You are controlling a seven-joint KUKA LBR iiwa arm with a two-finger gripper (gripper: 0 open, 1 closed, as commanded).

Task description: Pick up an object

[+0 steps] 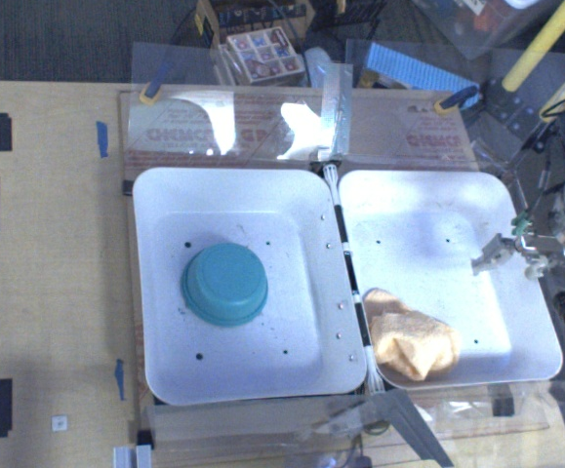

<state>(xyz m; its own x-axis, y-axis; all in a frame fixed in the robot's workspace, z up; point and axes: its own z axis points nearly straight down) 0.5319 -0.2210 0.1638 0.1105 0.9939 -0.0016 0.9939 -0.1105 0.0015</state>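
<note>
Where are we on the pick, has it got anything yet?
Nothing looks picked yet. The teal bowl sits upside down in the left bin, and the tan cloth lies in the right bin's near corner. The gripper hangs over the right bin's right side, apart from the cloth. The grasp and lift remain.

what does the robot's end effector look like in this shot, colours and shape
At the right bin's right rim, the end effector shows as a small, thin metal assembly, silver-grey, with slim pale prongs pointing left over the white floor. A tiny green spot sits near its top. Behind it are dark cables and grey hardware at the picture's edge. It is too small and blurred for finer detail.
</note>
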